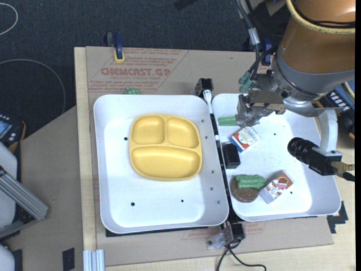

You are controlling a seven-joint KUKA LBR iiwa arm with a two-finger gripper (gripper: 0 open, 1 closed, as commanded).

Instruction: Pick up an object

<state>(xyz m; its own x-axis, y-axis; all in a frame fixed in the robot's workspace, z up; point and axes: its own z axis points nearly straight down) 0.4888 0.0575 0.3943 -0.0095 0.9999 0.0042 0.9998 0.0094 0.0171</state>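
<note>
Gripper [246, 119]: seen low over the far-left part of the right bin [316, 205], the fingers pointing down — how wide the claw is set cannot be told from this angle, and nothing is seen held between the fingers.
Nearest target: a small white carton with red and blue print [244, 138] lies just beneath and in front of the fingertips; whether it is touched cannot be told.
Green piece [227, 119]: a small flat green item is found just left of the fingers, near the bin wall.
Other candidates: a black block [230, 154] rests by the divider; a green toy on a brown disc [248, 187] and a second red-and-white carton [277, 187] sit near the front — well apart from the gripper.
Left bin [113, 168]: a yellow divided plate [166, 147] is lying in it, not in play.
Step in hand: the descent onto the printed carton, it is judged.
How it is done well: the fingers should be centred across the carton's narrow side and lowered fully before closing.
Risk: the carton is tilted and light — it may be nudged aside by one finger.
</note>
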